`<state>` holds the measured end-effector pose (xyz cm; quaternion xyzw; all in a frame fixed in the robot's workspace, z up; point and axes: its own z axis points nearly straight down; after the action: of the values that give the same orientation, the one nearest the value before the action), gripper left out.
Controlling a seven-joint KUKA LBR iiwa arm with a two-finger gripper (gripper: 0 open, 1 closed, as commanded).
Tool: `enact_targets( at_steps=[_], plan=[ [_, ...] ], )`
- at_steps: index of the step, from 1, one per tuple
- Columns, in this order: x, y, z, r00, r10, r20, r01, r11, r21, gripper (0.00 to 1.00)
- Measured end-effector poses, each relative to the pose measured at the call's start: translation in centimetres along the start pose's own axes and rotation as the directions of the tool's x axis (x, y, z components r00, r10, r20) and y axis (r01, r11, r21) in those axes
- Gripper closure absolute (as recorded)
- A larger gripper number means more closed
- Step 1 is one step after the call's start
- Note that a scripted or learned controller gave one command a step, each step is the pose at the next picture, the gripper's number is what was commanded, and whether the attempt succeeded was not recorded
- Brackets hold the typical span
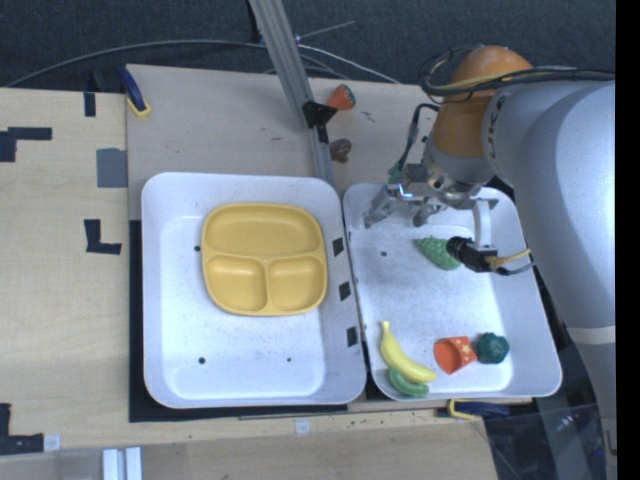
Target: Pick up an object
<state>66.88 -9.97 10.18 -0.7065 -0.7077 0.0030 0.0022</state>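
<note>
Yellow divided plate [265, 258] lies in the left bin [170, 298]. In the right bin [400, 288], a banana [402, 356] and orange piece [455, 354] sit near the front edge; a green object [436, 251] lies farther back, beneath the jaws [425, 208], whose state I cannot tell.

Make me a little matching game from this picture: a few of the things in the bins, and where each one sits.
Things:
1. yellow divided plate
2. banana
3. dark green round toy
4. light green toy

Places:
A. right bin, near right corner
B. left bin
C. right bin, near left corner
D. right bin, far half, below the tool

Pairs: 1-B, 2-C, 3-A, 4-D
</note>
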Motion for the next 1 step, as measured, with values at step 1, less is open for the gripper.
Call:
enact_targets(
  at_steps=[1],
  plan=[
    [0.13, 0.16, -1.45, 1.0, -0.003, -0.001, 0.003, 1.0, -0.005, 1.0]
  ],
)
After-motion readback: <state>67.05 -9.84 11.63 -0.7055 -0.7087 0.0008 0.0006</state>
